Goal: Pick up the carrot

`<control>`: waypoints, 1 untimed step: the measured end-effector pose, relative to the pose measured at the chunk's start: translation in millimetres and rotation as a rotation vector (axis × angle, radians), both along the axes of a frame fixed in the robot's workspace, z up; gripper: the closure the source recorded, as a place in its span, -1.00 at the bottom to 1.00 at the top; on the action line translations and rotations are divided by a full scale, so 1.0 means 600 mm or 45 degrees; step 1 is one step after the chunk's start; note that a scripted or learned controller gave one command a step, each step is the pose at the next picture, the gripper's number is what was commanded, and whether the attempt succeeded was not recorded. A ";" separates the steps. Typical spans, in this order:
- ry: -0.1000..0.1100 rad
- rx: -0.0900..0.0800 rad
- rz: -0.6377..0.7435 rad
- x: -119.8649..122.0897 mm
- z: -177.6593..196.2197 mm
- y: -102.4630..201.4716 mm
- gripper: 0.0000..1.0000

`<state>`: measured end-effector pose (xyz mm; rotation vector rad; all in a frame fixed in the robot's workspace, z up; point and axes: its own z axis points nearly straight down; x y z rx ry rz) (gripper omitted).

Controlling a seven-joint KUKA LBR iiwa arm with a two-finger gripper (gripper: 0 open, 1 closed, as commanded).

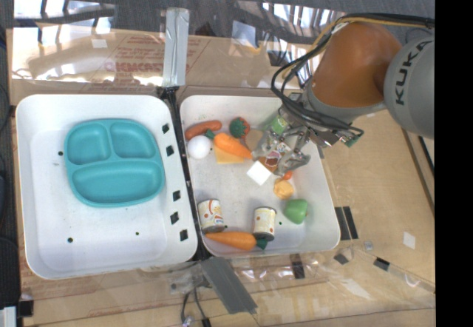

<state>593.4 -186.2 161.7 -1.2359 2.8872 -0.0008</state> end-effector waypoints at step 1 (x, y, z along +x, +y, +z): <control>0.001 0.001 0.000 0.000 -0.001 0.001 -1.00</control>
